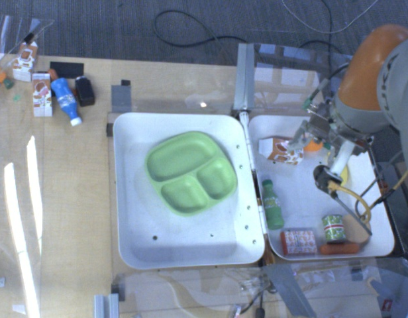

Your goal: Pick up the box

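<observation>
The gripper [302,140] sits low in the right bin [383,234], at the box [282,150]. Whether it grips, I cannot tell. The arm [376,78] bends down from the right.

pale wooden bench [58,197], dark carpet [157,5]
</observation>
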{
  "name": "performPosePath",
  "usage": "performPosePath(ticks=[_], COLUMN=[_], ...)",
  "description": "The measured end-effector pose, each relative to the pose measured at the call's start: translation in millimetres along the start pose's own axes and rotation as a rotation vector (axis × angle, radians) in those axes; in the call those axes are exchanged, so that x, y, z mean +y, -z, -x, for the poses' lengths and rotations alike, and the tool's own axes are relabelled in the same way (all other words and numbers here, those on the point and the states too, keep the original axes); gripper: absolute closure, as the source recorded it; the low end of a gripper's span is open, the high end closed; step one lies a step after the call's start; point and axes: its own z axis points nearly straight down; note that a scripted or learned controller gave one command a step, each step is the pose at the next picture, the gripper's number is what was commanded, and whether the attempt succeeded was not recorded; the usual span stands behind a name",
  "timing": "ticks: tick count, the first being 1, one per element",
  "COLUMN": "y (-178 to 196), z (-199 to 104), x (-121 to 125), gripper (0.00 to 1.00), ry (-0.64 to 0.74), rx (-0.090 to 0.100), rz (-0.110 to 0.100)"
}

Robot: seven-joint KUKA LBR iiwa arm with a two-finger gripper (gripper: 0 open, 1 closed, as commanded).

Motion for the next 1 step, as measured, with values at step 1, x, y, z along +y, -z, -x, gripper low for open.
performPosePath(ticks=[1], y=[-42.1], z=[12.6], x=[-8.0], gripper=[0.00], ry=[0.218], rx=[0.001], rz=[0.000])
